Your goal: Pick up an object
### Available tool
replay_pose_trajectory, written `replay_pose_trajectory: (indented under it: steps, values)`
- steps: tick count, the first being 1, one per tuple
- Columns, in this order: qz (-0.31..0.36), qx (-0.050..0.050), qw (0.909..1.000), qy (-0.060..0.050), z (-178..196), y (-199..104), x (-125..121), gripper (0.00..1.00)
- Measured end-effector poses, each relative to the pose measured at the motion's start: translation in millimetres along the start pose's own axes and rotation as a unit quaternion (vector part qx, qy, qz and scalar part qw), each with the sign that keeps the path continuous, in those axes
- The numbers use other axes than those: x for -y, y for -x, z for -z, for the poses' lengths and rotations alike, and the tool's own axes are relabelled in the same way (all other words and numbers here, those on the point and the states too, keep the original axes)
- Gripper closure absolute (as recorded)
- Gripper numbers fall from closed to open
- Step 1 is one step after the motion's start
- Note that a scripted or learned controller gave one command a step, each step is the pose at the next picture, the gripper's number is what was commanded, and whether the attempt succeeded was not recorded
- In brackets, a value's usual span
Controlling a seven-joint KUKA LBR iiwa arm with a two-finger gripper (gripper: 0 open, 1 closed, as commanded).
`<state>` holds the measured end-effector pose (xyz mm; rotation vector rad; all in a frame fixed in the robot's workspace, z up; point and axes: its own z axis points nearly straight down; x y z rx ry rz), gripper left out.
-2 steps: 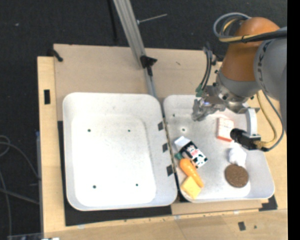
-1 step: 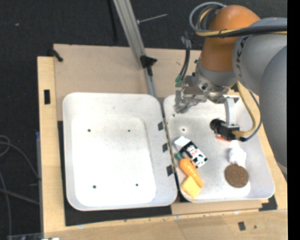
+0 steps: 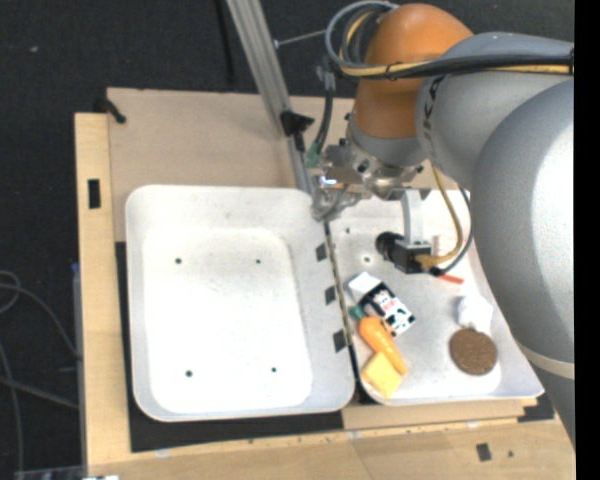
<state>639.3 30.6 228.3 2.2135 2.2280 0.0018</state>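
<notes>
Dark carpet surrounds a tan counter (image 3: 210,128) that carries two shallow white bins, the left bin (image 3: 140,298) bare of objects and the right bin (image 3: 510,373) holding everything I might pick. My end effector (image 3: 332,200) hangs at the far end of the wall between the bins, under my orange band (image 3: 405,68); whether it is spread or pressed together I cannot tell, since the wrist and its hardware blur over it, and I see nothing pinched in it. The candidates lie nearer the front of the right bin: a white block with black and red markings (image 3: 383,303), an orange carrot-like piece (image 3: 378,336) touching it, a yellow wedge (image 3: 383,373) just beside that at the bin's front edge, a brown disc (image 3: 473,351) well apart to the right, and a small white lump (image 3: 473,311) just behind the disc. A black part on a cable (image 3: 405,253) near my wrist looks like my own rigging, not a target. To do this well I judge I should skip the crowded trio by the dividing wall, where a descent could nudge a neighbour or catch the rim, and favour the white lump, which stands freer. The disc looks flat and may slip.
</notes>
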Motion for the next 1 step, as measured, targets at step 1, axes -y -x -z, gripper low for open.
replay_pose_trajectory:
  steps: [1]
  values:
    - [0.000, 0.000, 1.0000, 0.000, -4.6, -46.0, -9.6, 1.00]
